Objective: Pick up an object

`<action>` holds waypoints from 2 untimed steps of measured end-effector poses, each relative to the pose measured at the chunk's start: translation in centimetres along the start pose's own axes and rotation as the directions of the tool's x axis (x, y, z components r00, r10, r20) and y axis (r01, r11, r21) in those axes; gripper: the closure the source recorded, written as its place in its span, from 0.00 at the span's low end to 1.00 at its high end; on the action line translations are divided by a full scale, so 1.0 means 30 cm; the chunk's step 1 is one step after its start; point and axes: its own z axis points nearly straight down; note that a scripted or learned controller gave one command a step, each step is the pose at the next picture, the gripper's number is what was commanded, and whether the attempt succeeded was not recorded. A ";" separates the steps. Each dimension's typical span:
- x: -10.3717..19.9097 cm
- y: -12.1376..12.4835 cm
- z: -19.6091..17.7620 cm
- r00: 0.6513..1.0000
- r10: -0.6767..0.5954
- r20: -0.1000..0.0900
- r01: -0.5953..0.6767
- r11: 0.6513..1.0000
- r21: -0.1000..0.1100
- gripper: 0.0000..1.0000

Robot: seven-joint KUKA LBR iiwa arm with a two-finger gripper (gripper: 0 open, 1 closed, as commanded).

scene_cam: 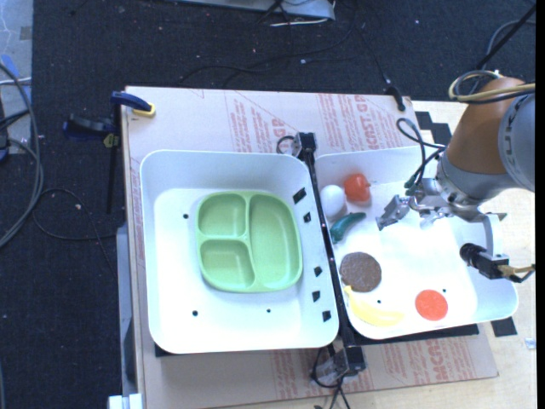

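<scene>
Teal piece (347,225) left of tool (393,213) (grip unclear) | egg (332,199), tomato (358,187) beyond

1. A pale board bench (230,118) with red print sits over a dark floor.
2. Two white bins rest on it side by side: the left bin (162,254) and the right bin (494,301), touching along a black divider.

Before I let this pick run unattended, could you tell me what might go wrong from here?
1. The white egg, the tomato and the teal piece sit packed together near the divider, so a descent there could knock one aside or grab two.
2. The brown disc and red disc lie flat and may slip out.
3. The claw hangs over bare floor of the right bin, so closing here would likely catch nothing.
</scene>
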 end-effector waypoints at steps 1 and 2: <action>-0.002 0.004 -0.042 1.000 0.000 0.002 0.000 1.000 -0.004 1.00; 0.018 0.032 -0.229 1.000 -0.001 0.002 0.001 1.000 -0.008 1.00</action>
